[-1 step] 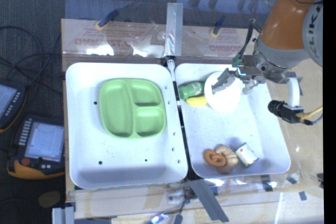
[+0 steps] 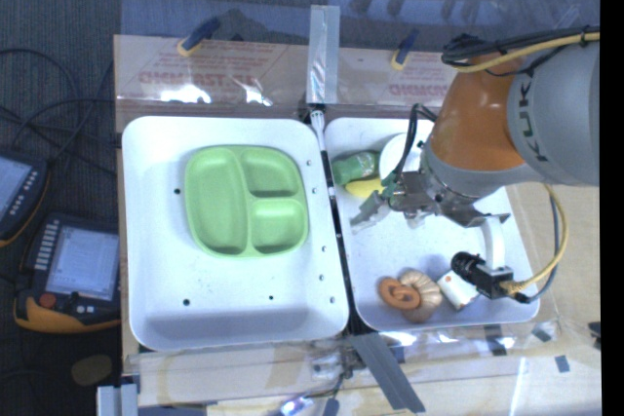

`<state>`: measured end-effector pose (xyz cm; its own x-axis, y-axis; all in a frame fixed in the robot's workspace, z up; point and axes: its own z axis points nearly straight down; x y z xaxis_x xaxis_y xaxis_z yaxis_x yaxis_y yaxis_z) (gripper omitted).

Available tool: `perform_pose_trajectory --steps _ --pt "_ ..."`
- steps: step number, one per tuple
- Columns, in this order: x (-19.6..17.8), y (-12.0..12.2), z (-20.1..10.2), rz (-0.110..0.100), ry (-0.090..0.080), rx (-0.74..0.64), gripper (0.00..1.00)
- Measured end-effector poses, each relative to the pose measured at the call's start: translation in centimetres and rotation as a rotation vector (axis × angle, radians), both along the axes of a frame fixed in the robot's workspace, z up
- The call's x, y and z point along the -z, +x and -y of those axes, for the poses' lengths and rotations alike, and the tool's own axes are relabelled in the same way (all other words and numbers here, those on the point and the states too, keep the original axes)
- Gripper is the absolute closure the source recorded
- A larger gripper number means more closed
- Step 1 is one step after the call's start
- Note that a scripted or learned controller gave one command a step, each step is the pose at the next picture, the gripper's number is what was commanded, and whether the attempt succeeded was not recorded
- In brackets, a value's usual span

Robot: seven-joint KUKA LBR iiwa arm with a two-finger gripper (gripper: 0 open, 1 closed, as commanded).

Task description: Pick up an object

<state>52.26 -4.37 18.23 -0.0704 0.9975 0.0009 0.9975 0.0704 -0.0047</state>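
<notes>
Grey arm (image 2: 561,117) with black KUKA lettering, orange band (image 2: 473,127), yellow and black cables, metal hand (image 2: 375,208)

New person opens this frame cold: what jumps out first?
Probably the grey arm with the orange band, bulking in from the right over the right-hand white bin, its end effector low beside a green and yellow item at that bin's upper left. Next, the lime-green divided plastic plate lying alone in the left-hand white bin. Small brown and tan pieces lie near the right bin's front edge.
</notes>
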Motion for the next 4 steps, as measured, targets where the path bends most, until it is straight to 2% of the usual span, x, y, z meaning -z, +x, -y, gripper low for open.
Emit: perform_pose_trajectory --steps 1,2,4 --pt "9.28 -3.58 5.90 0.013 -0.001 0.091 0.00" --pt "9.25 -3.48 5.98 0.018 -0.003 0.007 0.00" --pt "9.23 -3.45 5.69 0.020 -0.007 -0.063 0.00"
